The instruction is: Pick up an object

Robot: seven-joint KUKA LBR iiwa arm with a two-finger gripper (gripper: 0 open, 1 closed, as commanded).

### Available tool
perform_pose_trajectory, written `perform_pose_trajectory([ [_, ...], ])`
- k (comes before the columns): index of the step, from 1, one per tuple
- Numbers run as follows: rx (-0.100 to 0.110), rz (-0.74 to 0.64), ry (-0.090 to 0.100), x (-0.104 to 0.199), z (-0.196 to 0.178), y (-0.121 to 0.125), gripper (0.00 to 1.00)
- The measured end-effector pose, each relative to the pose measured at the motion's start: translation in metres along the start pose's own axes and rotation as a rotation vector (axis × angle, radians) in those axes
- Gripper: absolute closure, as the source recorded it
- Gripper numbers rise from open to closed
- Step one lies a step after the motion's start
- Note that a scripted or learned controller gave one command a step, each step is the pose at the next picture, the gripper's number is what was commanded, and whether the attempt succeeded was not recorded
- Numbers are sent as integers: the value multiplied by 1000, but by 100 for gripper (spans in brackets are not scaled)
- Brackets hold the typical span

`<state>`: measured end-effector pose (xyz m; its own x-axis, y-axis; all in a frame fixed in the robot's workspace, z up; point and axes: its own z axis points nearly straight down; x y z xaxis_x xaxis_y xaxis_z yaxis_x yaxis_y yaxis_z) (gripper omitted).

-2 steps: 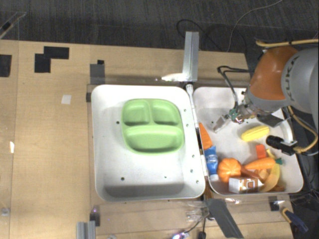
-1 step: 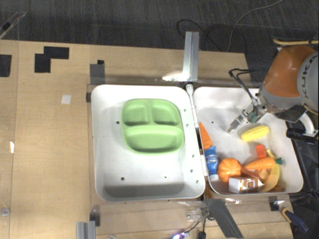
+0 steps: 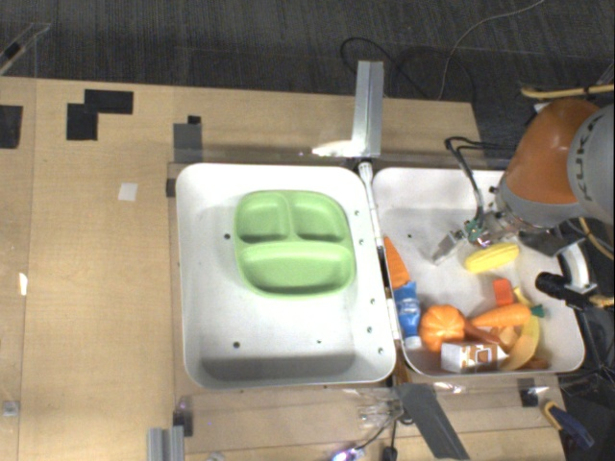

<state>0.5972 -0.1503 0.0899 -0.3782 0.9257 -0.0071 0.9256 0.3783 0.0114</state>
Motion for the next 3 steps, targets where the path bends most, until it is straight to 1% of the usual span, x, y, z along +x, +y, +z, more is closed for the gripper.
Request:
perform_pose_trajectory([
  [1,2,269,2,-17,1,-1,0],
  [2,0,199,0,-11,-1,-48,0],
  [3,-7,195,0,-10,-13,-44,100],
])
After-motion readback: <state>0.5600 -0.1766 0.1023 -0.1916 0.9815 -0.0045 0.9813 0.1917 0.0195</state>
